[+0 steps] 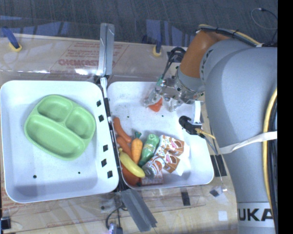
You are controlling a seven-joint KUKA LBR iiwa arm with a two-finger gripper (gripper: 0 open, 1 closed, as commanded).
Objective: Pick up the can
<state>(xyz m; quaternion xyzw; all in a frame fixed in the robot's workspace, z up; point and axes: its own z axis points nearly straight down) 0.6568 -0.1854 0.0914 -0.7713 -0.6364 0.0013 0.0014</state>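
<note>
From the fixed camera above, the worktop [49, 52] shows a pale brown surface under a clear glossy sheet, and it carries two shallow white plastic bins with rounded corners, side by side. The left bin [19, 179] holds one thing, a smooth light-green divided plate [60, 126] with three moulded compartments and soft rounded edges, lying tilted toward the bin's far left. The right bin [132, 94] holds a crowded heap along its near side: an orange toy carrot [136, 147], a yellow banana [131, 165], a glossy green pepper-like piece [149, 148], a long orange-red piece [121, 130] against the divider wall, and one printed red-and-white packet [167, 156] with a crinkled look. Whether the can is among this heap I cannot tell; a dark reddish shape [151, 180] at the near edge under the packet could be it, but it is too hidden to name. The grey arm [239, 101], matte and bulky with one orange band [198, 50], reaches in from the right, and its metallic end effector [162, 97] sits low over the far part of the right bin, just beside a small orange-red object [156, 106]. How far it is open I cannot tell, nor whether it has hold of anything.
</note>
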